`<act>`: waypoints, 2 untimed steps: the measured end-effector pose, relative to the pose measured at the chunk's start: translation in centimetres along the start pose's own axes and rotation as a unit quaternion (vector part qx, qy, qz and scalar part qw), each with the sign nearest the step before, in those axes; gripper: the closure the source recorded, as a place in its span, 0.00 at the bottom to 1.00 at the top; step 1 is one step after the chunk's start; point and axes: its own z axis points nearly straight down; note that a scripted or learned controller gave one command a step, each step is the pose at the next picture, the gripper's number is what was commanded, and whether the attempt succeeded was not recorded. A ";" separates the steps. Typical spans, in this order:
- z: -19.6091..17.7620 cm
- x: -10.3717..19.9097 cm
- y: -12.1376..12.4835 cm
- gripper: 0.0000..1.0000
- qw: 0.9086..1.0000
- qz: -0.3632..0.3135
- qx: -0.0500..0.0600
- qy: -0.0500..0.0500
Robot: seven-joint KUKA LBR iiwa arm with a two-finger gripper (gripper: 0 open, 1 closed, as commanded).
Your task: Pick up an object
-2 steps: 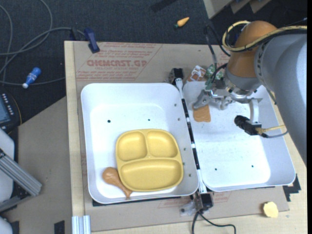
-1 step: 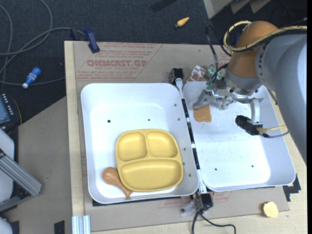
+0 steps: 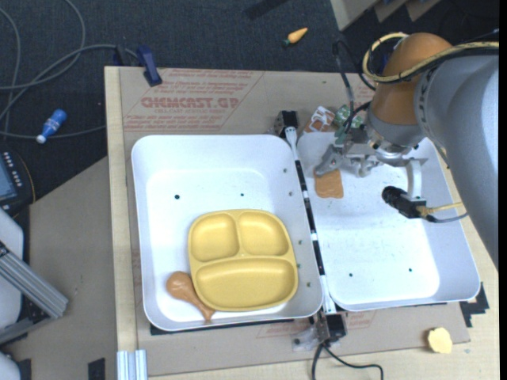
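A flat brown piece like a slice of toast (image 3: 329,184) lies in the right bin (image 3: 396,275), near its back left corner. My gripper (image 3: 339,165) hangs just above and behind it, close to the slice's far edge; whether they touch is unclear. In the left bin (image 3: 158,172) sits a yellow divided plate (image 3: 241,258). A tan toy drumstick (image 3: 186,289) lies against the plate's front left side.
A small brown and white item (image 3: 320,119) rests at the back rim of the right bin. A yellow chunk (image 3: 438,340) lies on the bench at front right. A blue clamp (image 3: 148,65) holds the cardboard at back left.
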 end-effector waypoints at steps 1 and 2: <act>0.0 0.2 1.2 0.00 1.000 0.000 -0.001 0.000; 0.0 0.3 -0.7 0.00 1.000 0.001 0.002 0.000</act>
